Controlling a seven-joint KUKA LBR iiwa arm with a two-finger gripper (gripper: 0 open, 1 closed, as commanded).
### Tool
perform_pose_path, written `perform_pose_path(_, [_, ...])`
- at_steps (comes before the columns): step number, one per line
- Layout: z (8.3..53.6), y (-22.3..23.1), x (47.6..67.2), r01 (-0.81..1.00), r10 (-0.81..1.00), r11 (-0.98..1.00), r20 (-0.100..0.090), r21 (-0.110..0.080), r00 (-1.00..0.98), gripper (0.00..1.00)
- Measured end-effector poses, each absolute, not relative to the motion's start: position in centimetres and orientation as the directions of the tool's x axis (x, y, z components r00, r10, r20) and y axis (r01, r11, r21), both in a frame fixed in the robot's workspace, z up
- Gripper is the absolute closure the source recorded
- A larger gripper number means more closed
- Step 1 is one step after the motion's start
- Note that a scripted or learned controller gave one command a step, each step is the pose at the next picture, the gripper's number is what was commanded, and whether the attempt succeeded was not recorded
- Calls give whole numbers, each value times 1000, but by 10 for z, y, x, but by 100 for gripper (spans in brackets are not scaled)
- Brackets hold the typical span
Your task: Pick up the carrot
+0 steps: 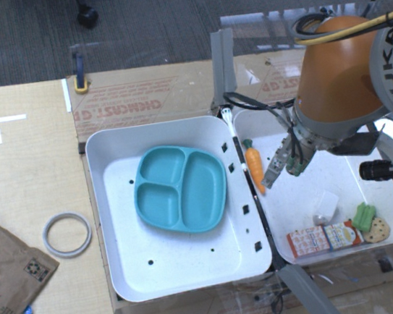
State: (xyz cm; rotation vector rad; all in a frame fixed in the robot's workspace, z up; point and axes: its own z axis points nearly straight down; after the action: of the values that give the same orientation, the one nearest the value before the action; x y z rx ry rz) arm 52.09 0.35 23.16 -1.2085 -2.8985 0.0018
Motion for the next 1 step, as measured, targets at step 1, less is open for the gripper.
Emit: perform_pose_path(1, [227, 22, 589, 413, 413, 911, -3, 1, -911, 100])
